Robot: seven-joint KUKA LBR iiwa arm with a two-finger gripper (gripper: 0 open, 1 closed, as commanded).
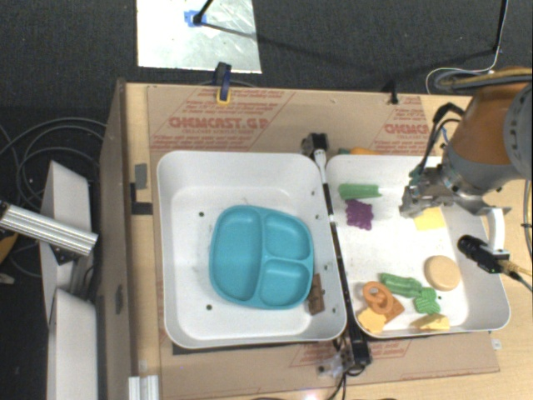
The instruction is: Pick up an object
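Observation:
My gripper (419,200) hangs low over the far right part of the right bin (396,248), right next to a yellow block (430,219) that lies just below it. Left of it lie a green piece (360,191) and a purple toy (359,214). Toward the bin's near side sit a tan round bun (441,272), a long green toy (405,286), an orange pretzel-like piece (381,298), and small yellow and green pieces (430,312). Nothing is visibly held.
The left bin (187,223) holds a blue divided plate (261,257), and a small brown object (316,293) lies by its right wall. An orange item (363,151) rests behind the right bin's far rim. Cardboard surrounds both bins.

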